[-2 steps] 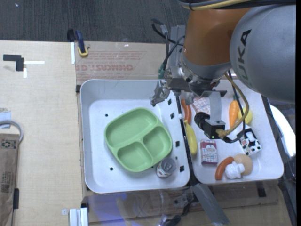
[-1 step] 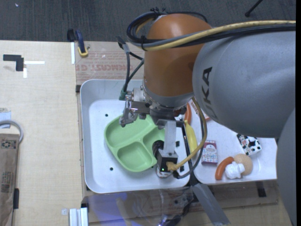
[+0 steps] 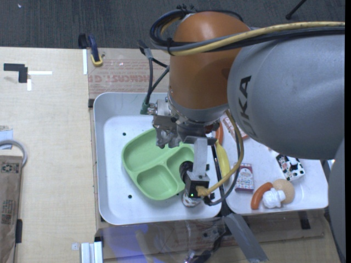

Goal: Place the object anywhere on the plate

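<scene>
A light green plate [image 3: 148, 160] with several compartments lies tilted in the left white bin [image 3: 112, 163]. My gripper [image 3: 167, 137] hangs low over the plate's upper right part, under the orange band and the wide grey arm. The arm hides the plate's right rim and the space below the gripper. I see no object between the gripper and the plate.
The right bin [image 3: 307, 199] holds a yellow banana-shaped piece [image 3: 222, 159], a small red and pink box [image 3: 245, 178], an orange sausage-shaped piece [image 3: 260, 196], a white and tan toy [image 3: 277, 193] and a cow-patterned piece [image 3: 290, 167]. A pale wooden bench [image 3: 49, 147] lies to the left.
</scene>
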Motion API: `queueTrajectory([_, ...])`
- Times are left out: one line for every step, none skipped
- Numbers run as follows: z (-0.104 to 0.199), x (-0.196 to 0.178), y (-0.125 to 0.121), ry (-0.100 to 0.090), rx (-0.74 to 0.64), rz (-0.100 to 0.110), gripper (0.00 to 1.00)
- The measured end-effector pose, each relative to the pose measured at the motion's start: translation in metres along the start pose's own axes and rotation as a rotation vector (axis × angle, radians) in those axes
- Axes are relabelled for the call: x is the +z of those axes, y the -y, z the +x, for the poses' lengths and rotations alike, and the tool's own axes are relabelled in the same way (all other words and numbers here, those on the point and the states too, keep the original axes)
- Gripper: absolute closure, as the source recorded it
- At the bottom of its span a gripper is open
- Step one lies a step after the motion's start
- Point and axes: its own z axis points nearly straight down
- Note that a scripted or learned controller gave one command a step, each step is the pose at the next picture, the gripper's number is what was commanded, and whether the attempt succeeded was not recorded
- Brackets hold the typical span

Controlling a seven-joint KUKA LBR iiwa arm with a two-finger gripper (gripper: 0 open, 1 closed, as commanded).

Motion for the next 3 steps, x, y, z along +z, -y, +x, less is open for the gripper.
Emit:
queueTrajectory([0.011,0.103,-0.037,-0.004,0.090,-0.002,1.00])
queueTrajectory([0.028,0.198,-0.025,-0.018,0.066,-0.023,1.00])
queueTrajectory([-0.019,0.160,-0.094,-0.005,0.135,-0.004,1.00])
